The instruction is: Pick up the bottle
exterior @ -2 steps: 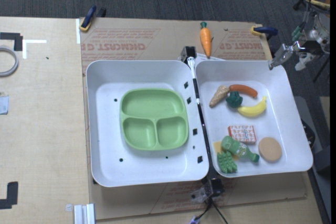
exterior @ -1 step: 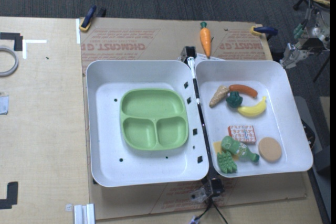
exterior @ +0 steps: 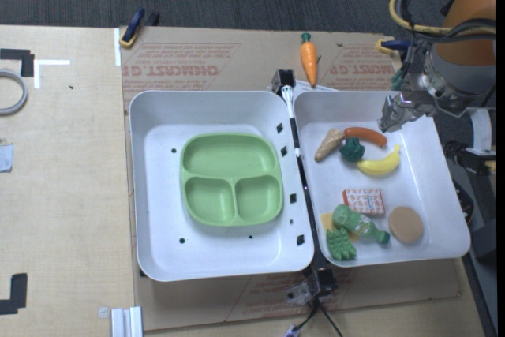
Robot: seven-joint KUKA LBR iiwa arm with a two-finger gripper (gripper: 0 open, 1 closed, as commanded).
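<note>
Gripper point(exterior: 392, 117) state unreadable above the right bin's point(exterior: 442, 249) far edge; bottle point(exterior: 357, 222) lies apart.

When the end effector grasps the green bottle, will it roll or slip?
The bottle lies on its side, so it may roll if nudged. It looks like clear smooth plastic, probably light and slippery. It touches the green toy, which may shift.

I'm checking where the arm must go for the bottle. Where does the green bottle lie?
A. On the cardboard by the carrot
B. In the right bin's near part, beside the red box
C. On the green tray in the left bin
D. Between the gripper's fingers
B: the bottle lies in the right bin just below the red box, well apart from the gripper.
</note>
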